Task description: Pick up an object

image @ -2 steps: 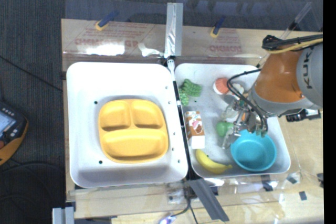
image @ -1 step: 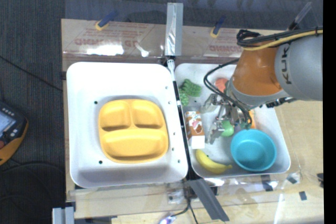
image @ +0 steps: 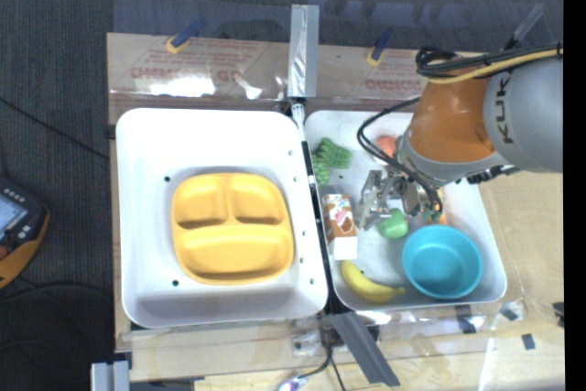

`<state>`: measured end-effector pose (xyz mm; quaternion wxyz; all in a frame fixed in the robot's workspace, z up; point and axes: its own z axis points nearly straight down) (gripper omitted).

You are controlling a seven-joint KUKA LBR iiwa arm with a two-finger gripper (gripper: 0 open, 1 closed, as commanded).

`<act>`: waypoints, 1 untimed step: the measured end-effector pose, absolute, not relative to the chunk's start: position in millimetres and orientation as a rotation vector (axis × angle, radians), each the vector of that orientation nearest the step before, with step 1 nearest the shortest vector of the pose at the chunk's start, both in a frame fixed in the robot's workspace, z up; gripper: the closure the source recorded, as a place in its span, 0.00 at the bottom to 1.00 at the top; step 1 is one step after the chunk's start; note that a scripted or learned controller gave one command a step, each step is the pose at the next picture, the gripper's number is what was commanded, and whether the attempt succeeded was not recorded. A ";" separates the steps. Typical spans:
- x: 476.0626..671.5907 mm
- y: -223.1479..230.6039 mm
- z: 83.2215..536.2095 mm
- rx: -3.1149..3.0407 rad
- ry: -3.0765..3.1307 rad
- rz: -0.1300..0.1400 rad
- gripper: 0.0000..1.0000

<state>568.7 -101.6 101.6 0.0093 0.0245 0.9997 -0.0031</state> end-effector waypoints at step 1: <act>568.6 -101.3 101.4 0.076 3.122 -0.009 0.00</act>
